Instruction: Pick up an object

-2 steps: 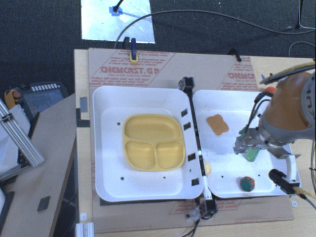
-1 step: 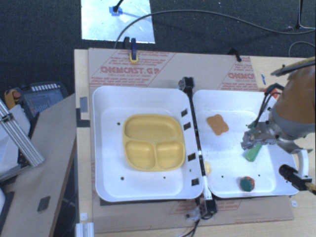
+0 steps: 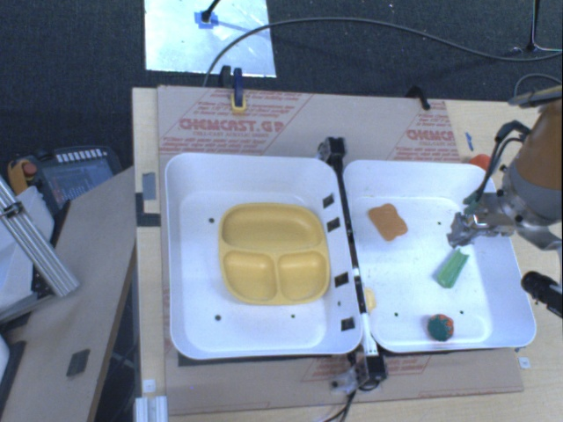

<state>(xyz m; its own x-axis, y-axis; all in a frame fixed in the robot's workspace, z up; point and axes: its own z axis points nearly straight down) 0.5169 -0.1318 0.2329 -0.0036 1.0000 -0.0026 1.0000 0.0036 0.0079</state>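
Gripper: positioned over the right bin near its right wall; whether it is spread or closed cannot be told, and nothing is seen held in it. Green block: lying flat on the bin floor directly below the gripper toward the near edge, just beside it or perhaps touching, long axis slanting from near-left to far-right. It is judged the nearest candidate for a pick. Orange piece: placed toward the bin's far-left corner, well apart from the gripper. Red-and-green ball: set by the near edge. Left bin: a yellow divided tray is carried at its centre. Bench: brown board under both bins, dark carpet beyond.
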